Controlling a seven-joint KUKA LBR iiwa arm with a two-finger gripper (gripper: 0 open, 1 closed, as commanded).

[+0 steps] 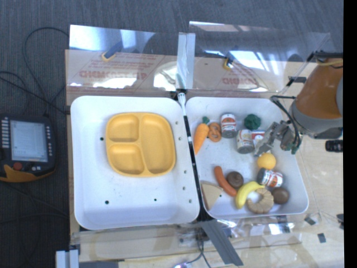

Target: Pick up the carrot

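The orange tapered carrot lies by the right white bin's left wall, a small orange pumpkin-like toy touching it. The grey two-finger gripper hovers well right, near a tin can; open or shut, I cannot tell.

The grey arm with its orange band comes in from the right side, and its gripper points to the left, held low and slightly tilted.

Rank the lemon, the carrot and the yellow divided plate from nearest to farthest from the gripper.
From the gripper in the right bin:
1. Lemon, just below it.
2. Carrot, by that bin's left wall.
3. Yellow divided plate, in the left bin.
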